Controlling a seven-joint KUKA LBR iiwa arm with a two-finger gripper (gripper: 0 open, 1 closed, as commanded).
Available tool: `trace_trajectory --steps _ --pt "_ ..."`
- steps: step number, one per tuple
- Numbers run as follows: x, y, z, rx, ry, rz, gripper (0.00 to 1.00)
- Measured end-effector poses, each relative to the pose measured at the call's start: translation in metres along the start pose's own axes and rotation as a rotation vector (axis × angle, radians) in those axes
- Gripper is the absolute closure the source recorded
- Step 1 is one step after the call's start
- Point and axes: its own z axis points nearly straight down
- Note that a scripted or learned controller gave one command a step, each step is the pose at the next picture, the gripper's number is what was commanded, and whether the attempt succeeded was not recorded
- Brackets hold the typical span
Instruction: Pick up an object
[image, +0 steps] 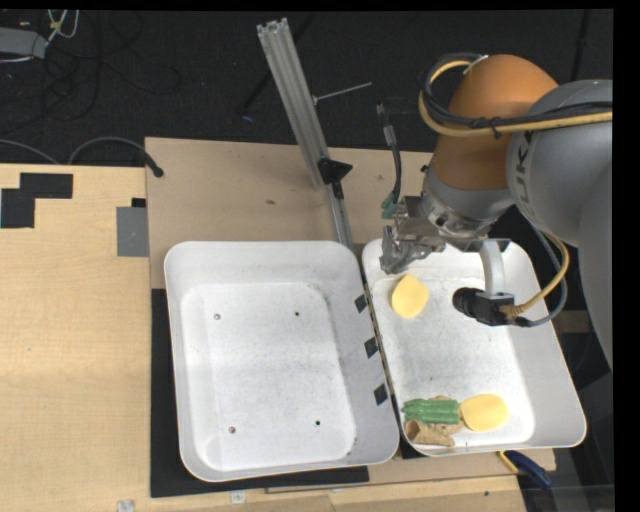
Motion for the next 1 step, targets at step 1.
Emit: trace_trajectory --steps 1 --pt "0.0633 0.0002 0.0037 0.001 0.0 -0.001 1.0"
